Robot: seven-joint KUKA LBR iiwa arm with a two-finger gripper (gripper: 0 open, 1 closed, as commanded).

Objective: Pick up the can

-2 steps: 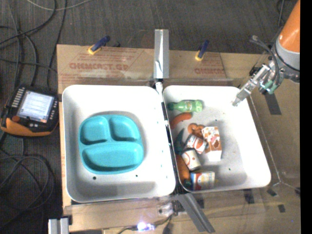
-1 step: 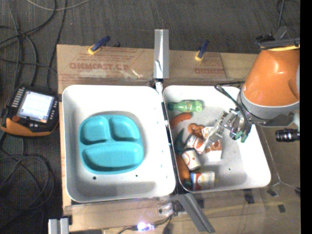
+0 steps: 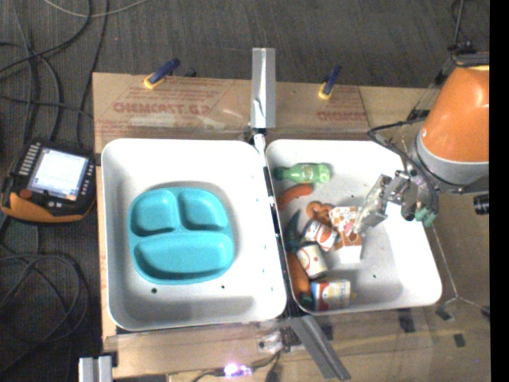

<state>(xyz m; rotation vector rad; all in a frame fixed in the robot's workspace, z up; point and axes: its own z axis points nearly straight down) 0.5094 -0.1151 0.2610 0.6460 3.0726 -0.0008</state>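
We see the gripper [image 3: 364, 220] low in the right bin [image 3: 413, 281], its tips down among the clutter beside a small patterned carton [image 3: 345, 217]; we cannot tell whether it grips anything. The can [image 3: 331, 294] lies on its side below and to the left of the gripper, apart from it, near the bin's front wall. A green bottle [image 3: 303, 173] lies above-left.
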